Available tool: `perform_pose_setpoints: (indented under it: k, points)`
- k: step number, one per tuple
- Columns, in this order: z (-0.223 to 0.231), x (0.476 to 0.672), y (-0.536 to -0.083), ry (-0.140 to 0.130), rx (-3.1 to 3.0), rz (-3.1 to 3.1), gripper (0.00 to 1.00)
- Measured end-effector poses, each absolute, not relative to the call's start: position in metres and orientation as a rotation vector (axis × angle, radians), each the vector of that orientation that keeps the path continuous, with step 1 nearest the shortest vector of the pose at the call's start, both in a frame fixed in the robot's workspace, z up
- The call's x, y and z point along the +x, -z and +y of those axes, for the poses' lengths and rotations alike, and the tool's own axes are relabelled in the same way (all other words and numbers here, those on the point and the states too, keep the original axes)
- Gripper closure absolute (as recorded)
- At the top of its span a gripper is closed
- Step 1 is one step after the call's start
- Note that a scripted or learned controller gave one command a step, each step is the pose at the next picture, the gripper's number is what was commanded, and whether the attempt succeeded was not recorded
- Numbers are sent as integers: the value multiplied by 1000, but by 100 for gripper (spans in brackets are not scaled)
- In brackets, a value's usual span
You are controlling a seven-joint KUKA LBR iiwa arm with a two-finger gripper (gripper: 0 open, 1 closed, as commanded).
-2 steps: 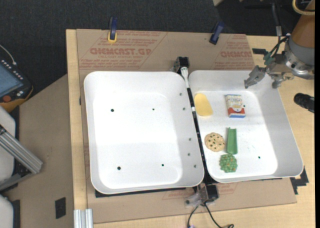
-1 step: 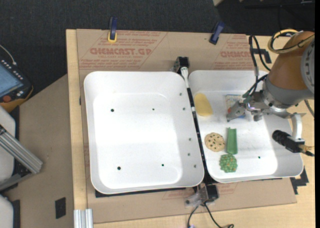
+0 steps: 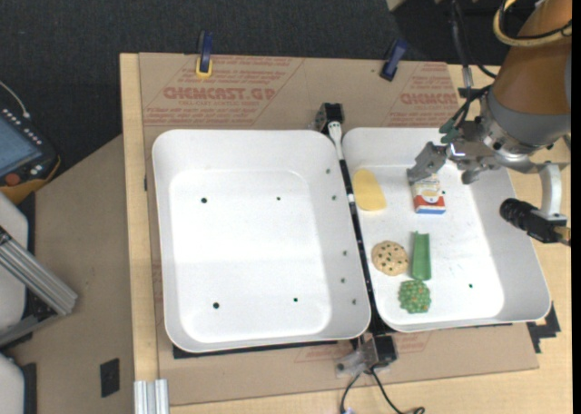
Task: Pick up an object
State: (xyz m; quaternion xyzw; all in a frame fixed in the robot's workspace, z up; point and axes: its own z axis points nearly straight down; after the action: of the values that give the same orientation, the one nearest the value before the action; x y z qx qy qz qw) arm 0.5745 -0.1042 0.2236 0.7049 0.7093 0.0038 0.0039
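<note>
Camera view looks down at a slant on my bench, where the two white bins sit side by side on a cardboard sheet [image 3: 272, 76] printed with red lettering. My arm [image 3: 536, 67] comes in from three o'clock, its orange band above the grey wrist, and my pincer [image 3: 438, 160] hangs over the upper part of the right bin [image 3: 508, 258], its fingers spread apart with nothing between them. Just below the pincer, toward six o'clock, lies a small red and white box [image 3: 428, 196] (the print on it is too small for me to read). At nine o'clock from that box, close to the divide between the bins, rests a pale yellow oval piece [image 3: 368, 191]. Farther down toward six o'clock is a chocolate-chip cookie [image 3: 389, 258], and touching or nearly touching its three o'clock side stands a green stick [image 3: 421, 256] laid lengthwise. Directly below these sits a round green bumpy lump [image 3: 415, 296]. The left bin [image 3: 182, 249] lies at nine o'clock from all this. Two blue clamps [image 3: 205, 55] pin the cardboard along its twelve o'clock edge.
</note>
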Motion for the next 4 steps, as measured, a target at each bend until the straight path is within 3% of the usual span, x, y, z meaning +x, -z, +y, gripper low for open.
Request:
perform_pose_setpoints:
  k: [1, 2, 3, 4]
  points:
    - [-178, 552, -301, -4, 2220, 2206, 0]
    - [-165, 583, -321, -4, 2214, 2219, 0]
    - [-187, 651, -336, -3, 2214, 2217, 0]
    - [-186, 649, -347, -2, 2213, 2217, 100]
